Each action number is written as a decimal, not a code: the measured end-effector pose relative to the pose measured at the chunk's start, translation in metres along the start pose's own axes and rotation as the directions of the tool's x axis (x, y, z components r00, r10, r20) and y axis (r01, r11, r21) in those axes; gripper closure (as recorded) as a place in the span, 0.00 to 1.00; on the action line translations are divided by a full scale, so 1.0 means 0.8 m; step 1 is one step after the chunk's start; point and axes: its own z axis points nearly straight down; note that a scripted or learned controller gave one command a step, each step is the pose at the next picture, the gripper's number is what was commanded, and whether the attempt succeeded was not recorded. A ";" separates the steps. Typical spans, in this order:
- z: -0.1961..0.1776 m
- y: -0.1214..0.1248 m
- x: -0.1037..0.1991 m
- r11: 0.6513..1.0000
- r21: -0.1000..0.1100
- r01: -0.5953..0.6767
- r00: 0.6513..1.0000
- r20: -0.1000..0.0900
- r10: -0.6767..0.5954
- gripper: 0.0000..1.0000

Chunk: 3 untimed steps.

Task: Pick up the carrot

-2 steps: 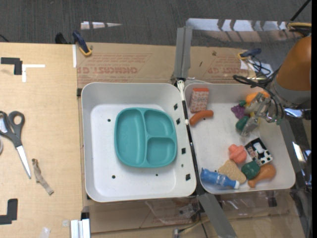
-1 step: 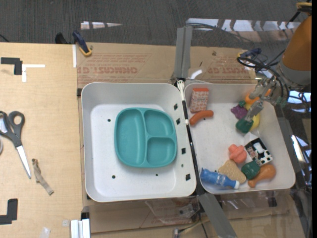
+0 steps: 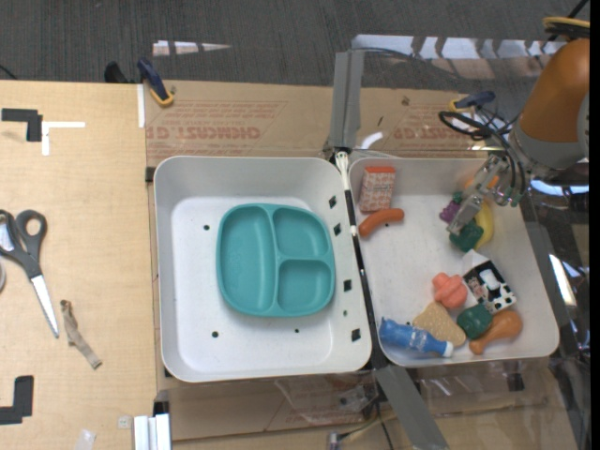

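we watch the tool (image 3: 480,195) hover by the right bin's (image 3: 412,251) far wall near green and yellow toys, its grip unreadable to us, while the carrot (image 3: 381,221) lies unlifted near the bins' divider.

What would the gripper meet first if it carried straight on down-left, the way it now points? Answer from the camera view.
Probably the toys right under the gripper: the purple piece, with the green and yellow toy beside it. Depth is unclear from above, so which comes first is uncertain.
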 end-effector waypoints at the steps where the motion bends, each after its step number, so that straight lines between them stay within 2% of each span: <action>1: -0.026 0.000 -0.001 0.939 0.000 -0.345 0.939 0.003 0.345 0.00; 2: -0.040 0.001 -0.004 0.940 -0.004 -0.342 0.939 0.015 0.342 1.00; 3: 0.028 0.059 0.038 0.850 0.011 -0.526 0.851 0.008 0.526 1.00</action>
